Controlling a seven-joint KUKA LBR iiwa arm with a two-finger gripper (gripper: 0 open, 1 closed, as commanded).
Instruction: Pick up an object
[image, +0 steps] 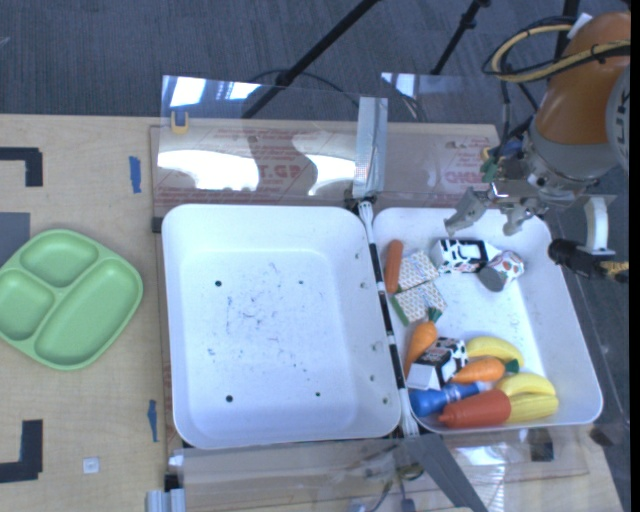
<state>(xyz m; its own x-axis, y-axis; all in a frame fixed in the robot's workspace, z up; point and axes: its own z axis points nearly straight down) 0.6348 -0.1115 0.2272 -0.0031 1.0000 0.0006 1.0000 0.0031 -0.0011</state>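
My gripper (490, 216) hangs over the far end of the right bin (570, 330), fingers spread open with nothing between them. Just below it lies a black-and-white patterned box (462, 255), and beside that a small white box with red and green marks (506, 267). An orange sausage-like piece (393, 262) and a checkered packet (421, 286) rest by the bin's left wall. At the near end are piled a carrot (421, 340), two bananas (528, 390), a red piece (482, 408), a blue bottle (432, 401) and another black-and-white box (436, 362).
The left bin (270, 320) stands beside the right one, bare white floor showing. A green divided plate (65, 297) lies on the bench at the far left. Clear panels rise behind both bins. Black tripod legs cross the floor at the back.
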